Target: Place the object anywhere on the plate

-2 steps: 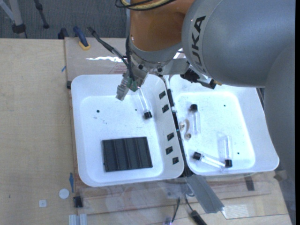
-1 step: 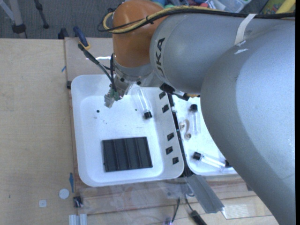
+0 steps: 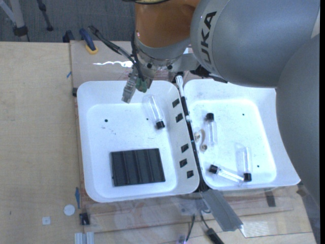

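The grey arm (image 3: 244,29), smooth and rounded with an orange band, filled the top right; the two white bins (image 3: 89,136) lay side by side, shallow and glossy; a black ribbed plate (image 3: 137,166) (rectangular, flat) lay in the left bin's lower part; the gripper (image 3: 130,91) hung over that bin's upper edge, jaws impossible to tell; a clear tube (image 3: 153,111) with a black cap lay just beside it, well apart from the plate.
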